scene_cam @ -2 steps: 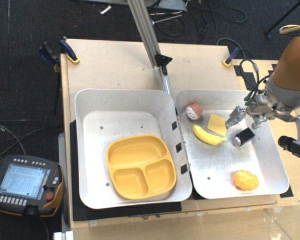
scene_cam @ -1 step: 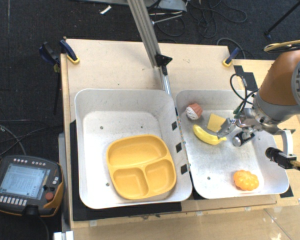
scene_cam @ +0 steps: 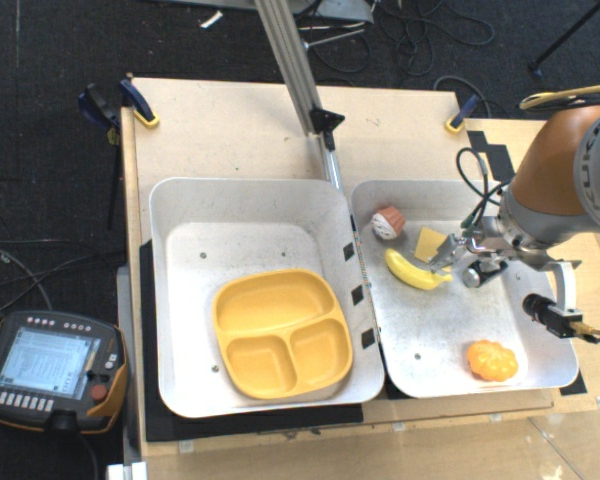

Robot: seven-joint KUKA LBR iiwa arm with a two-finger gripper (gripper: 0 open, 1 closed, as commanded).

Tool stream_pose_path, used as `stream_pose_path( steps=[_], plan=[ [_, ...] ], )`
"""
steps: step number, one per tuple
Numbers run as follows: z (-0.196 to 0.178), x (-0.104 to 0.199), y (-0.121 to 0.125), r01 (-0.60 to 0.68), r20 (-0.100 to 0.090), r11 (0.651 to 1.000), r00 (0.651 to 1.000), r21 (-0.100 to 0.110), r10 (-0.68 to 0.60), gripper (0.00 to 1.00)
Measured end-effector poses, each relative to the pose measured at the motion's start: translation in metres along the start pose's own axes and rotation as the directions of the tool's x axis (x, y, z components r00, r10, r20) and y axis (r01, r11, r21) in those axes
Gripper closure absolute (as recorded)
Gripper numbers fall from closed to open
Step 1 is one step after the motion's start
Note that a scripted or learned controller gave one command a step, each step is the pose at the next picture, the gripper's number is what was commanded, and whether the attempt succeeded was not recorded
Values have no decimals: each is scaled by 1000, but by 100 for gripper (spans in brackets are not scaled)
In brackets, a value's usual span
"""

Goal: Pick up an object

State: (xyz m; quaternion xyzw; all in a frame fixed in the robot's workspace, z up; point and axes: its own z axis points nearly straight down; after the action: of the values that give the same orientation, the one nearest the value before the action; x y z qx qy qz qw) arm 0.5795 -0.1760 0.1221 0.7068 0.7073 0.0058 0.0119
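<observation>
Arm reaches in from right, gripper low in right bin, tip right at banana right end and beside yellow block. Jaws: cannot tell whether wide or narrow; metal parts blur together against banana. Nothing seen between them, so no hold claimed. Likely target banana, judging by low tilted approach at its end. Small red-white ball just far-left of banana; orange lumpy toy near edge, well apart. Left bin holds yellow divided tray, untouched.
</observation>
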Motion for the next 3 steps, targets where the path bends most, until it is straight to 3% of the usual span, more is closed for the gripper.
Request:
stream_pose_path(
  steps=[1, 2, 3],
  plan=[
    [-9, 0, 1, 0, 2, 1000, 1000, -4, 0, 100],
    [-52, 4, 2, 2, -8, 1000, 1000, 21, -2, 100],
    [-106, 3, 5, 2, -7, 1000, 1000, 18, -2, 100]
  ],
)
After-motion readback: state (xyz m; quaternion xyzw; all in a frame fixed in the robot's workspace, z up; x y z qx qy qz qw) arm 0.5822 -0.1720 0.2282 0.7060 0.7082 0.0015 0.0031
